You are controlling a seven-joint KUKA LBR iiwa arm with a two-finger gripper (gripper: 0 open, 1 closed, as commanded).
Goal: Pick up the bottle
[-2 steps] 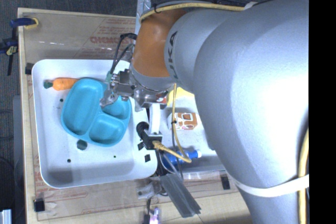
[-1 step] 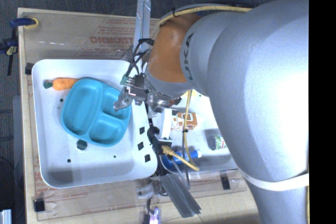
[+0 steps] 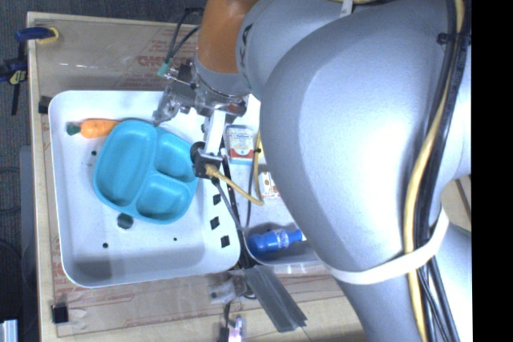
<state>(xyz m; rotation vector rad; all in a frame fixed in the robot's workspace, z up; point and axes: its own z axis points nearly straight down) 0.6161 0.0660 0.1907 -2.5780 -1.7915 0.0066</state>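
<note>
The bottle (image 3: 275, 239), blue, lies on its side in the right bin (image 3: 253, 254), at that bin's near end, just beside the wall that divides the bins. The arm (image 3: 353, 116) covers most of the right bin. The end effector (image 3: 200, 120) hangs over the far right part of the left bin (image 3: 68, 196), well apart from the bottle; whether it is spread or pressed together cannot be told.

Risks, as judged:
- A descent from here would likely meet the blue tray (image 3: 147, 171), not the bottle.
- The bottle, being round, may roll when touched.
- The dividing wall may block one side of a grasp.

Count: two bins, one bottle, one tray, one carrot (image 3: 94, 126), one carton (image 3: 239, 143).
</note>
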